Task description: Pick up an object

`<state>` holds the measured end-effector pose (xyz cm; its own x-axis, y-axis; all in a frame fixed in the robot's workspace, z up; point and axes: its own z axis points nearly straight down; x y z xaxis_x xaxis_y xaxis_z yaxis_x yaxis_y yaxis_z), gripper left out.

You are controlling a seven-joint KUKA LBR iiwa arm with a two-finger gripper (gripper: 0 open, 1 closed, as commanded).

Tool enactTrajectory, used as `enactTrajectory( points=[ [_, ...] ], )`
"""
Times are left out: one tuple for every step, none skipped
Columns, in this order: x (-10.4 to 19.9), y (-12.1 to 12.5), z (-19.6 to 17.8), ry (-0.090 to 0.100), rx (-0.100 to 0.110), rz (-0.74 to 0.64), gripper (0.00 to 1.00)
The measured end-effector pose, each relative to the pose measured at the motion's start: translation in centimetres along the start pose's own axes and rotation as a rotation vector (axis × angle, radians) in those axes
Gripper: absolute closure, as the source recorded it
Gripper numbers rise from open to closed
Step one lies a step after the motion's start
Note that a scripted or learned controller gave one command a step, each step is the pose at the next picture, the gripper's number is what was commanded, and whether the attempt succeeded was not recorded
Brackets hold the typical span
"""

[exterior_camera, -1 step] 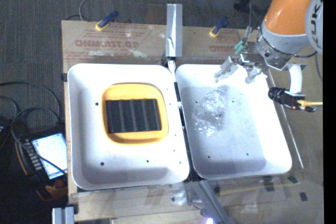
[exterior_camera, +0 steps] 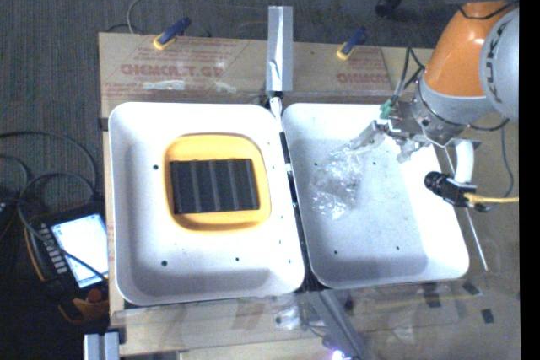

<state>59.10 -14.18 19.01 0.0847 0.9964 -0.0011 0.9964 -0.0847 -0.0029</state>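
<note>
Camera view, layout: two shallow white bins sit side by side on the worktop [exterior_camera: 118, 67]; the left bin [exterior_camera: 135, 181] and the right bin [exterior_camera: 422, 249] touch along a central divider, so things can be moved from one to the other.

Camera view, left bin: a yellow tray with a dark ribbed insert [exterior_camera: 215, 181] lies flat in the middle, well apart from the arm; it looks broad and low, probably a poor fit for a two-finger pinch.

Camera view, right bin: a crumpled clear plastic bag [exterior_camera: 337, 177] lies on the bin floor, left of centre, one wispy end trailing up toward the claw; this is the nearest thing to pick.

Camera view, arm: the grey arm with its orange band [exterior_camera: 464, 55] reaches in from the right, wrist tilted toward the bag.

Camera view, claw: the claw [exterior_camera: 390, 131] hangs over the bin's upper right area, near the bag's upper tip; whether it is open or closed I cannot tell, as the parts blur against the white bin; nothing is clearly seen pinched.

Judgement: it looks like the approach or first contact; the limp, transparent plastic may slip or bunch.
</note>
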Motion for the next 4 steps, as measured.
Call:
enactTrajectory(
  points=[
    [-4.0,5.4,0.1,0.001,-0.001,0.087,0.00],
    [-4.6,2.5,-4.3,0.001,-0.002,0.052,0.00],
    [0.1,-4.8,-9.1,0.002,-0.002,0.075,0.00],
    [6.0,-7.6,-5.7,0.001,0.001,0.125,0.00]
  ],
)
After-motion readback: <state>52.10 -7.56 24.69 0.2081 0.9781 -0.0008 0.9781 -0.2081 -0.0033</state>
